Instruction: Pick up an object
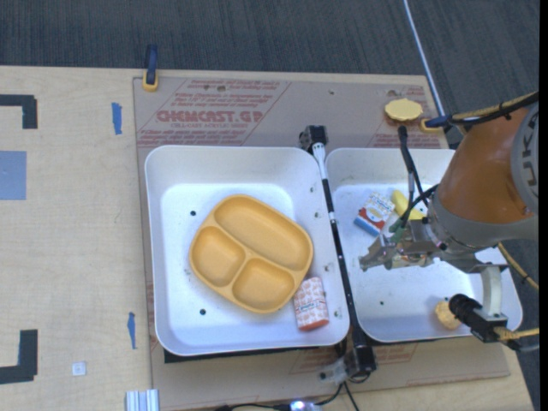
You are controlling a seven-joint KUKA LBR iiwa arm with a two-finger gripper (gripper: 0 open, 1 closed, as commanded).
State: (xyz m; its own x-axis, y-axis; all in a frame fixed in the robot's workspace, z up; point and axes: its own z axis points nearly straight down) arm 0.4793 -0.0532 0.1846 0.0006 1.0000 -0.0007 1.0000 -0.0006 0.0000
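Note:
My gripper [378, 257] hangs low over the middle of the right bin [390, 319], pointing left, with the orange-banded arm [484, 174] behind it. Just beyond it lie a small blue, red and white packet [372, 216] and a yellow piece [400, 202], partly covered by cables. A tan lump [444, 313] rests at the bin's front right, beside a black part of the arm. The left bin [171, 229] holds a yellow three-part plate [250, 253] and, at its front right corner, a small orange and white can [311, 304] lying on its side.
A ridge [332, 229] divides the two bins. A yellow disc [403, 110] sits on the board behind the right bin. Cables run from the arm across the right bin's back. A blue clamp [151, 65] holds the board's far left corner.

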